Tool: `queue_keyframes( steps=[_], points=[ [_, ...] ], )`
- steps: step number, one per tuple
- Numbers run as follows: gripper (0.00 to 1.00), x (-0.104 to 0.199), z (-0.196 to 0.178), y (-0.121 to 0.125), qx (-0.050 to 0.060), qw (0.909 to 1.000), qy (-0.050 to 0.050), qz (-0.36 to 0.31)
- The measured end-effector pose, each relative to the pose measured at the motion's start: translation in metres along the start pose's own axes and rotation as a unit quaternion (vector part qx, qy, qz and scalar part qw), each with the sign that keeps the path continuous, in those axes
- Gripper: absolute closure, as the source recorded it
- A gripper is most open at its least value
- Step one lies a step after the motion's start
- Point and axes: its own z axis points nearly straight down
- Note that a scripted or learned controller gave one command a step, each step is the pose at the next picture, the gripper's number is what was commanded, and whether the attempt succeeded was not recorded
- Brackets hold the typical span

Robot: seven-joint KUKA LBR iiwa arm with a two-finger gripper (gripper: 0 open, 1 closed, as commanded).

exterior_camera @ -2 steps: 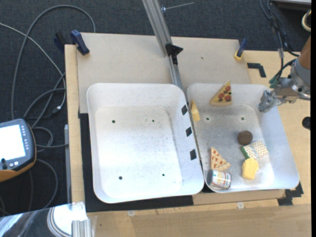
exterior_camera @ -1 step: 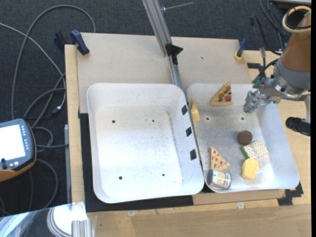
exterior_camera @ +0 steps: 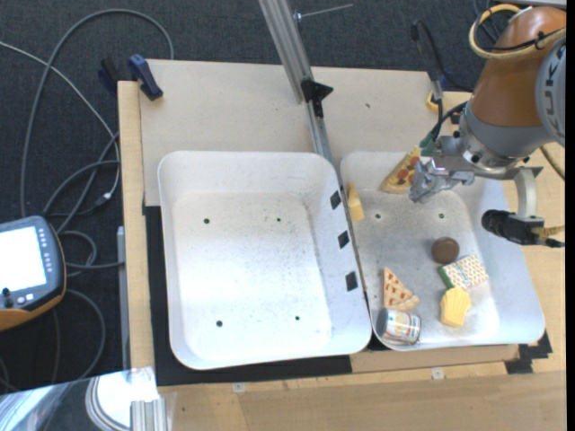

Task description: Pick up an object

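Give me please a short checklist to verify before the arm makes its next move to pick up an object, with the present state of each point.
1. Gripper is over the right bin: ok.
2. A target lies near it: ok, the pizza slice at the bin's far end is beside it.
3. Object already held between the fingers: cannot tell.
4. Other objects lie apart from that target: ok, brown ball, can and yellow piece sit nearer the front.
5. Fingers open: cannot tell.
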Motion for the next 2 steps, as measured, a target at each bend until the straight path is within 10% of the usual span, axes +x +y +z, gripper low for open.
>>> queue_keyframes(
  steps=[2],
  points=[
    [1.0,0.119,-0.008,0.019,-0.002,1.0,0.0,0.0]
  ],
)
